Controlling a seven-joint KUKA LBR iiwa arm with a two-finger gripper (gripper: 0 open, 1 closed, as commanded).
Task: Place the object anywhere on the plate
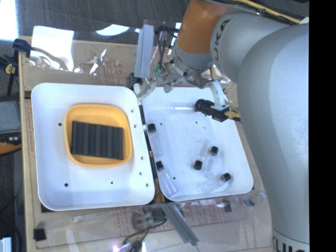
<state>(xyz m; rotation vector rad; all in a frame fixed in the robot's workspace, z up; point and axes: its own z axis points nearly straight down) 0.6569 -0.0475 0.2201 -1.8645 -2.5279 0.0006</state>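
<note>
1. Step: pre-grasp. Small clear plastic vials w/ black caps (pixel 206 160) lie in right white bin (pixel 239 140).
2. Yellow rounded plate w/ dark ridged insert (pixel 97 135) sits in left white bin (pixel 47 182), nothing on it.
3. Gripper (pixel 167 80) at right bin's far edge; state can't tell.
4. Next: descend on a vial, grasp, carry left.

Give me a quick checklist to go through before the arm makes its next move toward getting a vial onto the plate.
1. Plate sits in the left bin, upright, nothing lying on it: ok.
2. Vials to pick from: several clear ones with black caps lie in the right bin, such as one near the middle: ok.
3. Vial in the gripper: none shows there: not ok.
4. Gripper place: it is at the far edge of the bins, not above any vial: not ok.
5. Easy pick: two vials lie side by side and one hugs the bin wall: cannot tell.
</note>
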